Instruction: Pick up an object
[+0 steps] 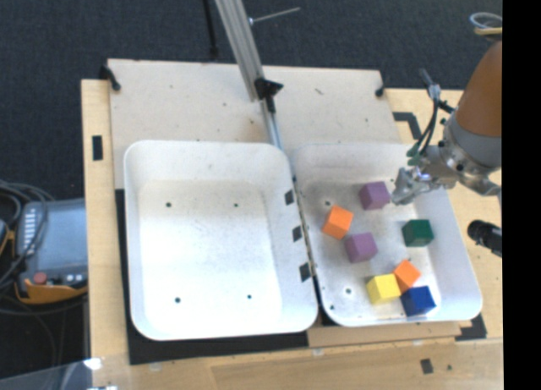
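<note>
No object has been lifted yet. Six blocks are seen lying in the right bin (pixel 461 249): a purple block (pixel 374 195) near the top, an orange block (pixel 337 221), a second purple block (pixel 361 246), a green block (pixel 417 232), and a yellow block (pixel 383 287), a smaller orange block (pixel 407 273) and a blue block (pixel 418 299) clustered at the near edge. The gripper (pixel 407 184) is placed just beside the upper purple block; nothing is seen in it, and whether it is spread or closed cannot be told. The whole grasp is judged to remain. The left bin (pixel 135 211) lies alongside on the table (pixel 97 109).

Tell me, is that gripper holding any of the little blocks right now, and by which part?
Nothing is visibly held. The gripper hangs just right of the upper purple block; no block shows between its fingers.
</note>
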Robot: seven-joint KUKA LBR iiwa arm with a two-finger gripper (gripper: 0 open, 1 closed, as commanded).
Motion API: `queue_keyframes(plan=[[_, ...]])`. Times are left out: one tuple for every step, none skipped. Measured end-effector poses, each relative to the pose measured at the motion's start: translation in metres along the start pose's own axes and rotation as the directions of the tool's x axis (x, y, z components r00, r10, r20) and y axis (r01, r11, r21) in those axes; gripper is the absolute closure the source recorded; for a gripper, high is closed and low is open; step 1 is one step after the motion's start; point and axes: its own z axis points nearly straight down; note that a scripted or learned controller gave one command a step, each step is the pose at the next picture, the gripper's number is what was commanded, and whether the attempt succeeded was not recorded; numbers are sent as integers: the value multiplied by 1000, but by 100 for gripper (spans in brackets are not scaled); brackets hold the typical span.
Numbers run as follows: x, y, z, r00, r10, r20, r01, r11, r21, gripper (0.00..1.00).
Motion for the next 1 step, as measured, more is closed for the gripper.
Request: queue_keyframes(plan=[[58, -3, 10, 1000, 1, -3, -1, 1000, 2, 100]])
